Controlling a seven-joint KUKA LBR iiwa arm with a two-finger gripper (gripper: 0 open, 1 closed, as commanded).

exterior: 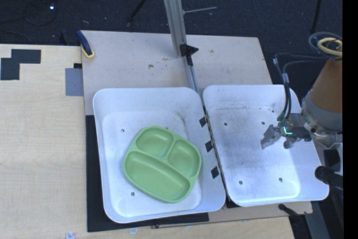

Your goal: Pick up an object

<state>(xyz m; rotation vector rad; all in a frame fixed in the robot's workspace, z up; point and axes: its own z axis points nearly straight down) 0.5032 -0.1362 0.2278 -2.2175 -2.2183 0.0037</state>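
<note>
A green divided plate (163, 163) lies flat in the left white bin (106, 115), toward its front. The gripper (278, 137) hangs over the right side of the right white bin (246, 98), well away from the plate. Its grey fingers (269, 137) are spread apart and nothing sits between them. The arm comes in from the right edge, with its orange band showing above the wrist.
A metal post (174, 14) stands upright behind the two bins. Black clips (207, 145) line the seam between the bins. A cable (286, 84) loops from the arm over the right bin's back corner.
</note>
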